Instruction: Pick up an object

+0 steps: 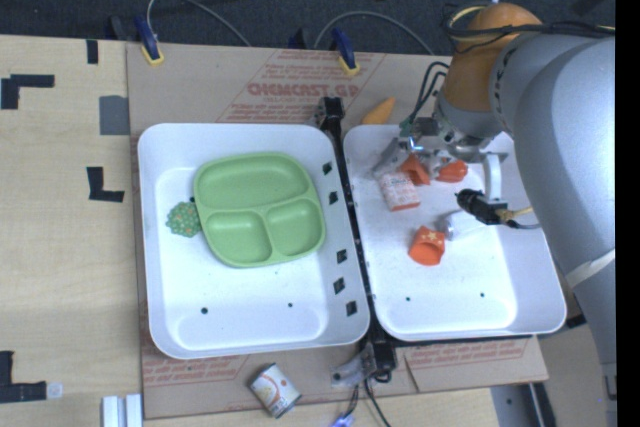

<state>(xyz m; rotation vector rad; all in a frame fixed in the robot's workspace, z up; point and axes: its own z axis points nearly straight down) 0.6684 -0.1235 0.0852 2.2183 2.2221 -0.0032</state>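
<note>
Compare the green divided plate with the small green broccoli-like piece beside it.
The green divided plate is large, smooth and pale green; the broccoli-like piece is small, bumpy and darker. The plate sits mid-bin, while the piece lies at its left edge. Both are in the left bin.

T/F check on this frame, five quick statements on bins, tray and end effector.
1. The green tray lies in the left bin. True.
2. The end effector hangs over the left bin. False: it is over the right bin.
3. An orange cup lies in the right bin. True.
4. The can sits inside the tray. False: it lies on the bench, outside the bins.
5. Two blue clamps grip the cardboard's far edge. True.
</note>
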